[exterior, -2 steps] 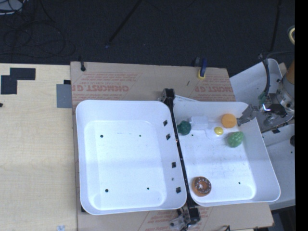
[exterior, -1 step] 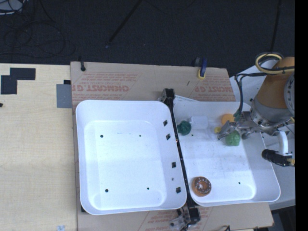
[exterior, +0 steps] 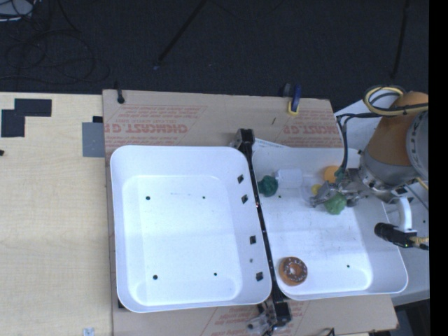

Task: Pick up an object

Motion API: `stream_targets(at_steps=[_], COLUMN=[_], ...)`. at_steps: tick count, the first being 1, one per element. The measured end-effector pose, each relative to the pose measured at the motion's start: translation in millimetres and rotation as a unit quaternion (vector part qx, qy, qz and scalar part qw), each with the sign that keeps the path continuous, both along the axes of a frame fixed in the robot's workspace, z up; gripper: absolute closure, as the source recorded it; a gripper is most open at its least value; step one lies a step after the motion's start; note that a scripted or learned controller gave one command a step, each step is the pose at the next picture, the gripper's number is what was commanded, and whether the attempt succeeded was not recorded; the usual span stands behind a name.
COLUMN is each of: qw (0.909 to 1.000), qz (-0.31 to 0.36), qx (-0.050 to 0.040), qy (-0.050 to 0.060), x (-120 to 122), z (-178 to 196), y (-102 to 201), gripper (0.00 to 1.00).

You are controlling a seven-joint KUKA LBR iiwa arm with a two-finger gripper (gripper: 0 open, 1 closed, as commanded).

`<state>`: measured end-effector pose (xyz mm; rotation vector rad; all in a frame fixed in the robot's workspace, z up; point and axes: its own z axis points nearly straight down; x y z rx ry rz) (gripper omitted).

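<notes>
Two white bins; in the right bin (exterior: 364, 271), the hand (exterior: 327, 196) reaches a green toy (exterior: 337, 204), grip unclear; a doughnut (exterior: 292, 270) lies apart.

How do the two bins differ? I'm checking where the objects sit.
The left bin sits away from the arm; the right bin has the gripper low over its far side. The right bin holds a doughnut and a green object; the left bin's floor shows just dark dots. Both are shallow and white.
</notes>
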<state>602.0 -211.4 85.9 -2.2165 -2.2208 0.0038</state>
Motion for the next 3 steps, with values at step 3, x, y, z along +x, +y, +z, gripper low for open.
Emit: stream_targets(at_steps=[3], qw=[1.0], qz=[0.003], qx=[0.0012], qy=[-0.002], x=[-45], z=[103], y=[178], gripper=[1.0])
